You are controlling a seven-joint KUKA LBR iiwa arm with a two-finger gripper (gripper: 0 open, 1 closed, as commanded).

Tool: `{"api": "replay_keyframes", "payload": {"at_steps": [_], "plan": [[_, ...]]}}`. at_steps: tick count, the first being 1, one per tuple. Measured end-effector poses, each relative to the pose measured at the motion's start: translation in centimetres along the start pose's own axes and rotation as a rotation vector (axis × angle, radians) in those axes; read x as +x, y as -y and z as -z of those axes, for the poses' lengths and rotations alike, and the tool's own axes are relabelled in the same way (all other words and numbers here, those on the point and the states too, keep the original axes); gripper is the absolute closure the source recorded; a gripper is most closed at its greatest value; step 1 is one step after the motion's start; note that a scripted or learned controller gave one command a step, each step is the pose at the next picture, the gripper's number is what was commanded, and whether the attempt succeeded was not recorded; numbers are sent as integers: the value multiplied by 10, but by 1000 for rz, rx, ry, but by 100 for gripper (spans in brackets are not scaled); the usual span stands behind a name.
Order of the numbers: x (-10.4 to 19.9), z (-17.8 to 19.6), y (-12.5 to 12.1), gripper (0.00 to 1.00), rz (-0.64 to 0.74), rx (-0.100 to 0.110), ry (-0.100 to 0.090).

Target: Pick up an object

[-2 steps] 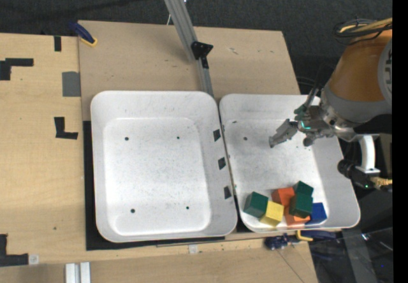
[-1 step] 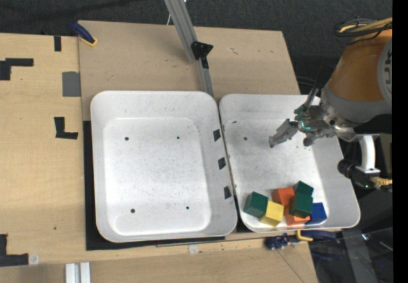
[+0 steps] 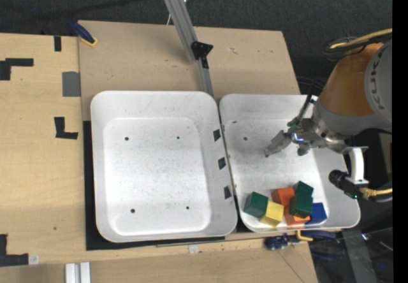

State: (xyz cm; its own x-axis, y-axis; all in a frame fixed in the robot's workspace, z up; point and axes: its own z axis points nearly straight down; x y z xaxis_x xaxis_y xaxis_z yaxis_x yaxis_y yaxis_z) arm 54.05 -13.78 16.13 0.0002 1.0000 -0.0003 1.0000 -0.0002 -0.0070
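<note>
The claw [image 3: 275, 146] hangs over the bare middle of the right bin [image 3: 255, 109], held there by the grey and orange arm [image 3: 354, 94] that comes in from the right. I look hard at it, but it is small and dark from here, and I cannot tell if it is released or clenched. Nothing sits in it that I can see.

The things to pick up are the blocks [image 3: 287, 205]. They lie below the claw and a bit to its right, all pushed together in the near corner of the same bin. A green block [image 3: 256, 203] sits closest to the claw's side of the pile, with a yellow block [image 3: 274, 212] just beside it. Behind those are a dark green block [image 3: 304, 195], an orange block [image 3: 283, 196] and a blue block [image 3: 318, 212], touching one another.

I think the claw is up high so it can move over the bin without bumping anything. The blocks are packed tight by the wall, so a grab may be hard there.

To the claw's left is the left bin [image 3: 156, 164]. Both bins rest on the wooden worktop [image 3: 127, 52].
</note>
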Motion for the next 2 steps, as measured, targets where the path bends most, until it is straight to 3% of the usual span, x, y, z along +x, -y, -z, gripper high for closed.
{"api": "replay_keyframes", "payload": {"at_steps": [2], "plan": [[-3,-71,5,0,2,-3,0]]}}
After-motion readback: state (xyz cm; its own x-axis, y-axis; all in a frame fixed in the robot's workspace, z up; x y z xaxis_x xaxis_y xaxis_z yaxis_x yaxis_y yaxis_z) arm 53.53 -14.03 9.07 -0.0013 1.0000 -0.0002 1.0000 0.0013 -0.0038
